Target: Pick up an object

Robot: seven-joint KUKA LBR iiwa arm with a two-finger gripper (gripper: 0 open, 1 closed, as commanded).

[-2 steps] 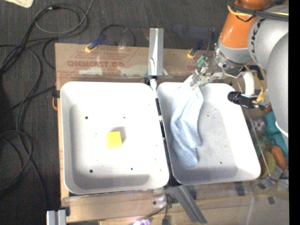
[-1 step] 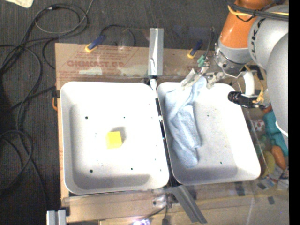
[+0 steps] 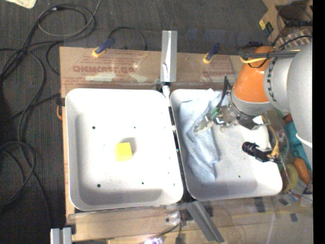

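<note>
Gripper [image 3: 209, 120], finger state indiscernible, over crumpled pale cloth [image 3: 200, 141] in right bin [image 3: 264, 184]; yellow block [image 3: 123, 151] alone in left bin [image 3: 76, 105].

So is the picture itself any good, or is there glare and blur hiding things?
In the camera view the light is even and soft; the yellow block in the left bin is crisp with a faint shadow. The right bin and the pale cloth blend in brightness, so folds read weakly. The clear sheet behind the bins shows glare. The gripper is slightly soft.
</note>
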